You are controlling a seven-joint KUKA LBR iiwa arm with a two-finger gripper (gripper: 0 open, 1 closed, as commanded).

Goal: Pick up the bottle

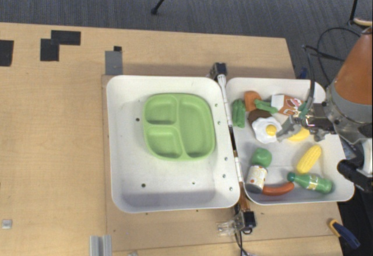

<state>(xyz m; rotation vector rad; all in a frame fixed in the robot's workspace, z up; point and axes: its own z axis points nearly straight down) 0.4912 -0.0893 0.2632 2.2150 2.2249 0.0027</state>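
Camera view: gripper (289,128) beside fried egg (267,130)

hand (289,128) over right bin (344,193) — beside fried egg (267,129) | bottle (311,182) lying at front edge — apart

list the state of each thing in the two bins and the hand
green bottle: lying on its side, right bin's near edge
corn: lying loose, beside the bottle
can: upright, by the sausage
fried egg: flat
green tray: flat in left bin, compartments bare
hand: low over right bin, away from the bottle
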